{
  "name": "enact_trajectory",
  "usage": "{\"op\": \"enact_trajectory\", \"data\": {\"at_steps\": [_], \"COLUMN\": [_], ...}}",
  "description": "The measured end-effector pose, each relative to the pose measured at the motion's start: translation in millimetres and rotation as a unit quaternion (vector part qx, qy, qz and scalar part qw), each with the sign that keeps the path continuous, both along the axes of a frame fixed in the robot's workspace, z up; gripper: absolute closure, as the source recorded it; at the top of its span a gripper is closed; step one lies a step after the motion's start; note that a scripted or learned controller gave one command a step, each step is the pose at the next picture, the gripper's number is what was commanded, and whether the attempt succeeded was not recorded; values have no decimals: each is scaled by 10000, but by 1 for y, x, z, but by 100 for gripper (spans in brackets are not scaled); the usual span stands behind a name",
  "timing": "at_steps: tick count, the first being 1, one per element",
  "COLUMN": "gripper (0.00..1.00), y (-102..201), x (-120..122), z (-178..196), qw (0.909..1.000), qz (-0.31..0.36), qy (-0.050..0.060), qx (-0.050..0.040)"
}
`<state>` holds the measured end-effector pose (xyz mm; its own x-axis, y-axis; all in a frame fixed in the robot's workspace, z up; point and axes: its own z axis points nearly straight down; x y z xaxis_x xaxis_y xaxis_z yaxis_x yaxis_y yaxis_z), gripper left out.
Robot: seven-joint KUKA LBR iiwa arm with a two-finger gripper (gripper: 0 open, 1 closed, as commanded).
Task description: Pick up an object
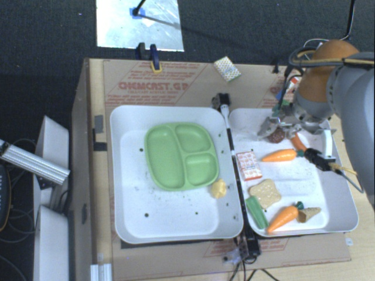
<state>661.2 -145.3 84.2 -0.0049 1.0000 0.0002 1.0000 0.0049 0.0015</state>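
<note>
My gripper (274, 127) is low over the back left corner of the right bin (345, 215), right above a small dark brown object (276, 136). Whether that object is gripped is not clear. Just in front of it lie an orange carrot (279, 155) and a short orange piece (297, 140). Further forward in the same bin are a red-and-white packet (248, 164), a slice of bread (265, 193), a green pickle (256, 211), a second carrot (283, 216) and a brown chunk (309, 213).
The left bin (126, 215) holds a green divided plate (180, 156) and a small yellow piece (218, 188) by its right wall. A patterned block (227, 68) and a blue clamp (153, 56) sit on the bench behind the bins.
</note>
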Motion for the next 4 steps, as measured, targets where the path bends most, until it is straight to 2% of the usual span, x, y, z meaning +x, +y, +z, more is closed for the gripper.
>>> {"op": "enact_trajectory", "data": {"at_steps": [1,2,3,4], "gripper": [100,100,100,100], "y": [0,68,72,92], "x": [1,-10,-86,-101], "z": [12,140,183,182], "qw": [10000,10000,10000,10000], "qz": [15,4,-18,-1], "qy": [-21,-26,-9,1], "qx": [-13,1,-4,1]}}
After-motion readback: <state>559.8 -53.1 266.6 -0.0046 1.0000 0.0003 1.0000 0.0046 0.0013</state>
